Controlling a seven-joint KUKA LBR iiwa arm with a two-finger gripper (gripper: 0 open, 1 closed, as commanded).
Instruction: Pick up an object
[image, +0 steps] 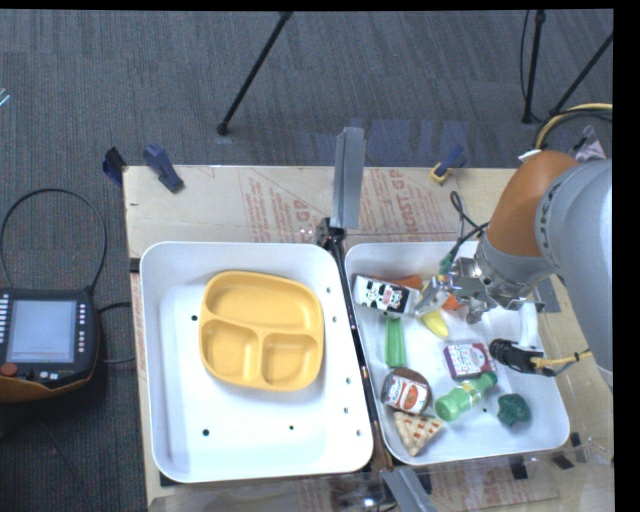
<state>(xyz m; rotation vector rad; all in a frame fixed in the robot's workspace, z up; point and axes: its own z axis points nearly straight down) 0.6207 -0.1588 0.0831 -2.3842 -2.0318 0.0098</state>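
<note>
My gripper (455, 292) is low in the right bin (545, 440), near its back edge. It hovers over a small orange item (452, 301) and just above a yellow piece (434, 322). A black-and-white carton (383, 295) lies to its left. Toward the front lie a green cucumber (395, 342), a purple packet (466, 358), a green bottle (465, 397), a brown jar (404, 391), a toast wedge (418, 430) and a broccoli (513, 408). The wrist hides what is directly under the gripper.
The left bin (170, 400) holds a yellow divided tray (263, 330). A grey upright post (348, 185) stands behind the seam between the bins. The arm's grey body (580, 230) covers the right bin's back right corner. A cable (540, 362) trails along the right side.
</note>
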